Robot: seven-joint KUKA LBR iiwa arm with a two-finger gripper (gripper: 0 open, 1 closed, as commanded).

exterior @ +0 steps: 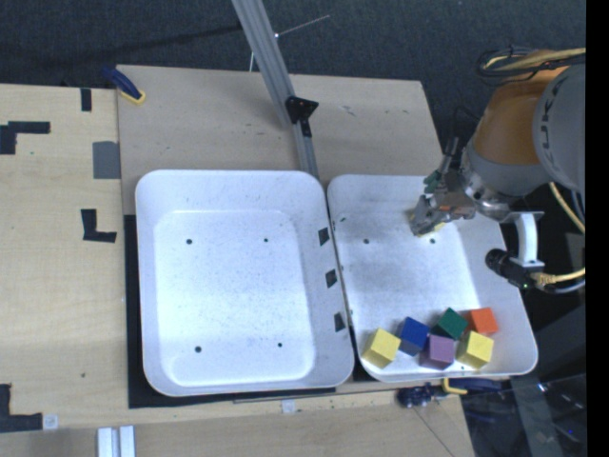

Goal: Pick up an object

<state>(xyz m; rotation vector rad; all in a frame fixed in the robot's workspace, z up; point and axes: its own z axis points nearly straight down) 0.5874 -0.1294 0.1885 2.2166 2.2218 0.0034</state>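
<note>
Light wooden bench (238, 112) with black tape marks toward its left, dark floor behind; a grey metal strut (269, 50) slants down from the top to the seam between two shallow white bins. Landmark: right bin (381, 284). Left bin (233, 274), touching it on the left, is a matte white plastic tray with rounded corners, faint speckling and four small dark dots on its floor. Right bin is the same make and holds six small cubes clustered at its near right corner: yellow cube (383, 347) leftmost, blue cube (413, 334) beside it, purple cube (441, 349), green cube (453, 323), orange cube (483, 321), second yellow cube (477, 349) at the rim. Gripper (425, 219) hangs over the bin's far right part, well apart from the cubes; jaw state cannot be told. Arm's orange band and grey casing sit beyond the bin's right edge.
</note>
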